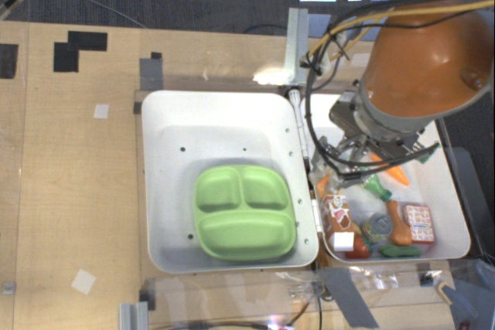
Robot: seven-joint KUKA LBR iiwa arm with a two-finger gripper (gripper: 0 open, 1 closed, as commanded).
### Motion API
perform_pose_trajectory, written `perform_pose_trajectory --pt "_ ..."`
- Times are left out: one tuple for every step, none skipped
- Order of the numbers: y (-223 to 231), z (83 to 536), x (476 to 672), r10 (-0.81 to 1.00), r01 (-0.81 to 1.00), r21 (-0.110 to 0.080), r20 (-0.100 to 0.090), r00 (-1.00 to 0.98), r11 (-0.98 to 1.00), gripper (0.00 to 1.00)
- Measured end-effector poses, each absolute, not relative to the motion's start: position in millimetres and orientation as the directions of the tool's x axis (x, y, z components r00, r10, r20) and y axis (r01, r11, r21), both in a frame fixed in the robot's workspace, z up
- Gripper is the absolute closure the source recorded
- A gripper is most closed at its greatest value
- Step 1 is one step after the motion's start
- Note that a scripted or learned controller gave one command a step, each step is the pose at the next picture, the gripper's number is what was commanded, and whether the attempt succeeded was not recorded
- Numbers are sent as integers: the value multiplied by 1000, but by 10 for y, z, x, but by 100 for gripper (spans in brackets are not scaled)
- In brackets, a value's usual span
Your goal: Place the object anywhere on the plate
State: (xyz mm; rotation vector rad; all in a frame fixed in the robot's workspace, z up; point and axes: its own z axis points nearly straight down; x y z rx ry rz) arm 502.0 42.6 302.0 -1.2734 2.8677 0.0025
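Observation:
A green plate (244, 212) with three compartments lies in the left bin (170, 166), towards its front. Nothing lies on the plate. The right bin (456, 232) holds several small toy food items: a brown packet (337, 214), a red and white box (418, 222), an orange carrot (397, 175), a grey tin (379, 226), a green piece (401, 250). The arm's orange band and grey wrist (421, 81) hang over the back of the right bin. My gripper (357, 156) points down into that bin, above the items, largely hidden by the wrist and cables.
A raised wall (303, 158) separates the two bins. Black cables (329, 58) loop from the arm over the dividing wall. The wooden bench (69, 189) stretches to the left of the bins.

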Motion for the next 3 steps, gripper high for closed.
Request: perform_pose_trajectory --pt "-451 4545 5243 -900 -900 -9 -6 -436 436 100" --pt "46 2812 4881 -972 -972 4 -4 -234 234 100" --pt "453 3217 5504 -998 -998 -6 -4 63 -63 100"
